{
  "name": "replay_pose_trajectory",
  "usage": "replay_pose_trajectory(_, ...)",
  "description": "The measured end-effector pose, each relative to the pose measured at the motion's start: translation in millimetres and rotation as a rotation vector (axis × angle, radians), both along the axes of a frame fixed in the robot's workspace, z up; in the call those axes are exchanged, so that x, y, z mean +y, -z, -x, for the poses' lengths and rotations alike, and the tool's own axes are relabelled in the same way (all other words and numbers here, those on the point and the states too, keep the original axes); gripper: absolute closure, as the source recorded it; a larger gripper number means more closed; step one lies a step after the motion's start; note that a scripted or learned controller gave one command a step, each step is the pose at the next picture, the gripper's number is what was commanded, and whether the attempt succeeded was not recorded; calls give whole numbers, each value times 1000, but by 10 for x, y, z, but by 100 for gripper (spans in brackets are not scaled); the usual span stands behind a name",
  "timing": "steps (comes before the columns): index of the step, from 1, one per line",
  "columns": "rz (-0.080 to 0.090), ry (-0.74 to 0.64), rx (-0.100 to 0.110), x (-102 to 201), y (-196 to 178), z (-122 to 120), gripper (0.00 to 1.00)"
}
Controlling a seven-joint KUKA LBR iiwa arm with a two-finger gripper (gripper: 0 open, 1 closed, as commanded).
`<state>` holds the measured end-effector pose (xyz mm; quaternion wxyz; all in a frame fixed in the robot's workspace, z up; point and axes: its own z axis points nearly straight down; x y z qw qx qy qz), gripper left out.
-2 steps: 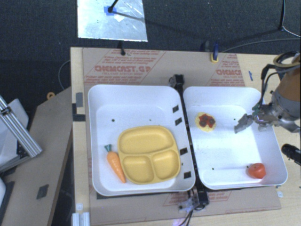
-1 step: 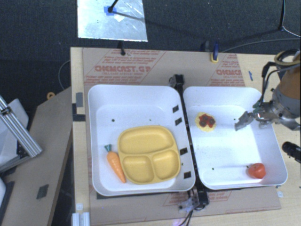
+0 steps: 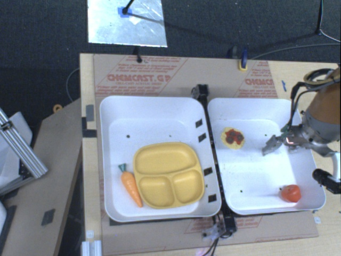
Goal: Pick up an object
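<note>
I can't tell the end effector (image 3: 269,147) state — pizza toy (image 3: 233,137) sits flat just beside its tip, tomato (image 3: 290,193) below-right — likely a miss.

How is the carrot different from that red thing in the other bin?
The carrot is long, orange and green-tipped; the red tomato-like toy is short and round. The carrot lies in the left bin, touching the yellow divided tray; the red toy sits alone near the right bin's front corner. Both look like toy food.
</note>
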<state>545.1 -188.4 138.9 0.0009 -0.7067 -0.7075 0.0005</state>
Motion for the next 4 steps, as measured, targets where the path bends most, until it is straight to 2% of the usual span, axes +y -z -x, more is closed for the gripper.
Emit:
replay_pose_trajectory(1, -1, 0, 1, 4, 522, 2, 0)
replay_pose_trajectory(2, 3, 0, -6, -4, 385, -15, 100)
replay_pose_trajectory(4, 4, 2, -9, -122, -749, 84, 100)
